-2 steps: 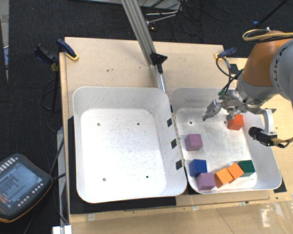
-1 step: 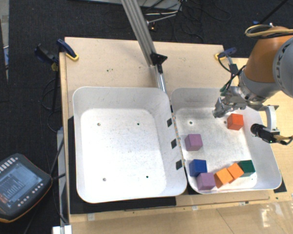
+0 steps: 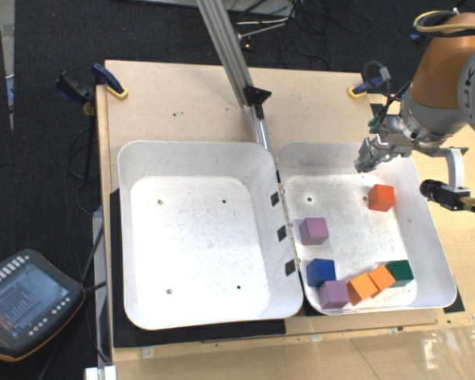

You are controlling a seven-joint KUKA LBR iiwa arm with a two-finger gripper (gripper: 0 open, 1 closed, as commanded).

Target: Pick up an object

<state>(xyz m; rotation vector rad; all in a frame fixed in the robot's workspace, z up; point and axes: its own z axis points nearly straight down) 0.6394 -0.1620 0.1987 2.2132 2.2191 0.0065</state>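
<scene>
Right bin [image 3: 427, 236]: gripper [image 3: 366, 161] above orange cube [image 3: 381, 198].

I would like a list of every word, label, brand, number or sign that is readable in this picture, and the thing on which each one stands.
No text can be read.
Handheld control pendant at the lower left: its screen shows lines, too small and blurred to read.
Black tabs along the seam between the two bins: no legible marks.
Coloured blocks, for example the orange block: plain faces, no labels.
</scene>
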